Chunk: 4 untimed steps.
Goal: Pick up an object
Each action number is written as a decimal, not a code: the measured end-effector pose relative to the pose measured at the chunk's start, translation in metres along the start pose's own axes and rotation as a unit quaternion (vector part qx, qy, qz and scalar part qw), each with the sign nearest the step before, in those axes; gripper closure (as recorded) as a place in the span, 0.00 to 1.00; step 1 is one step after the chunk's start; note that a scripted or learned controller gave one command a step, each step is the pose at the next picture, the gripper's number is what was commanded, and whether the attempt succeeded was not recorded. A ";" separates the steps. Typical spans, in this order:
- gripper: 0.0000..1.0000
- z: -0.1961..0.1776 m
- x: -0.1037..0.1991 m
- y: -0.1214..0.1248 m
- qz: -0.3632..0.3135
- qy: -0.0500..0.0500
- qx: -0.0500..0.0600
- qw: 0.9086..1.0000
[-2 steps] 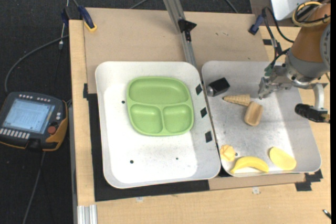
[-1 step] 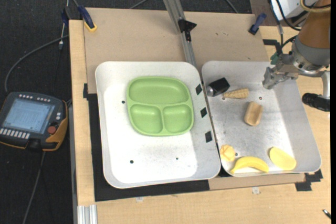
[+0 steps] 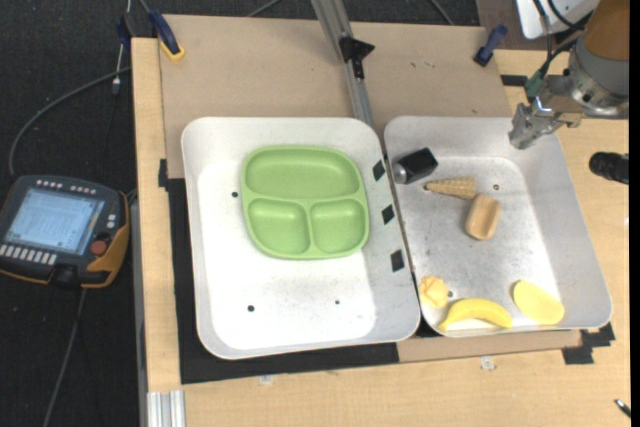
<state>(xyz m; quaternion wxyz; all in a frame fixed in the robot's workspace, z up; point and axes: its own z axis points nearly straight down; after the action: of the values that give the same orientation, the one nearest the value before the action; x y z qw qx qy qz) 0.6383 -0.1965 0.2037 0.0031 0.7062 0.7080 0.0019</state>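
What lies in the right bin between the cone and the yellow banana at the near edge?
In the camera view, a tan wooden block lies just below the cone; beyond it, bare bin floor runs down to the banana.

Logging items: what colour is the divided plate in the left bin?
Light green; the divided plate shows clearly in the camera view.

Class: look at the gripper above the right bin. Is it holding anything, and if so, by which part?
Nothing is held. The gripper hangs over the right bin's far corner, with no object between its jaws.

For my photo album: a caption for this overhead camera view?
Robot claw hovers over the right bin of toy food; green tray sits left.
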 end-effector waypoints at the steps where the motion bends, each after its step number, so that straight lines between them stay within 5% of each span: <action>1: 1.00 -0.048 0.000 0.002 0.000 0.000 0.000 1.000; 4: 1.00 -0.032 0.141 -0.059 -0.001 0.002 0.006 1.000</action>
<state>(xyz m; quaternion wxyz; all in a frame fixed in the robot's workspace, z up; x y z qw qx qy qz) 0.5786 -0.0557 0.2354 -0.0024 0.7054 0.7088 -0.0006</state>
